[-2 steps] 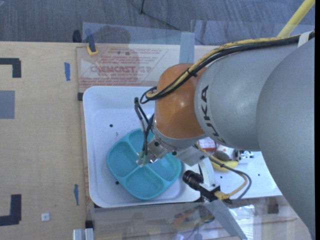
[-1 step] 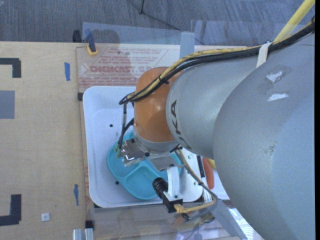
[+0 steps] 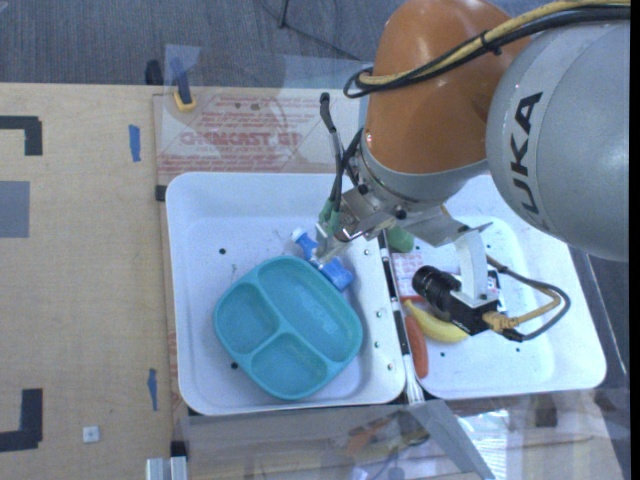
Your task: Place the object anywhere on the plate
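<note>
A teal divided plate [image 3: 288, 326] lies tilted in the left white bin [image 3: 190, 268]. A small blue object [image 3: 337, 273] sits at the plate's upper right rim, with a blue and white bit [image 3: 301, 240] just up and left of it. My gripper [image 3: 328, 251] hangs directly over the blue object, at the bin's right wall. The wrist hides whether the object is in its grasp. The orange band and grey arm cover much of the right bin's back.
The right bin [image 3: 560, 358] holds a yellow banana [image 3: 436, 324], a red-orange stick [image 3: 418, 352], a green item [image 3: 401, 238] and a pink card [image 3: 405, 268]. A black camera unit with cables [image 3: 455, 303] hangs off the wrist above them. Wooden bench lies to the left.
</note>
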Tool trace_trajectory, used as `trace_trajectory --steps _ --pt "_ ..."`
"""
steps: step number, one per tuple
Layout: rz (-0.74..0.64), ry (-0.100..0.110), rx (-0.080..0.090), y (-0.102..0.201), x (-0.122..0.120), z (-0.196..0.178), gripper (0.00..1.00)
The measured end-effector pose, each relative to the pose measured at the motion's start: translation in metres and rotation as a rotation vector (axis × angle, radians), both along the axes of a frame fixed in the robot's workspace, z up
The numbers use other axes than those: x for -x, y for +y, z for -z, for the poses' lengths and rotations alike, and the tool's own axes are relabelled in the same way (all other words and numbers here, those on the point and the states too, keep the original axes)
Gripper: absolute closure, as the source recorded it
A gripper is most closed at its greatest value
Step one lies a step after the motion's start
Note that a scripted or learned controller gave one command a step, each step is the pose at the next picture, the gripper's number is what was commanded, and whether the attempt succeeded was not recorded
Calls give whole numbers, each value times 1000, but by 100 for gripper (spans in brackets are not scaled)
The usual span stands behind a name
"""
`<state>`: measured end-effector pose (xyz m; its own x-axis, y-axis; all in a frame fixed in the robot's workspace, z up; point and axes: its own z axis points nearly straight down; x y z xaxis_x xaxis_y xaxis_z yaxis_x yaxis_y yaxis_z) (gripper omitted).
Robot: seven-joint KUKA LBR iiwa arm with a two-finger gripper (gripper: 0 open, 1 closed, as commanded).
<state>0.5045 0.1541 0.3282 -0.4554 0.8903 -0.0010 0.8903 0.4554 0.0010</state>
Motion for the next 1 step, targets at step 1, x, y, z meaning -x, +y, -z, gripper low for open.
trace_trajectory --steps 1 --pt "144 -1 0 -18 -65 -90 100"
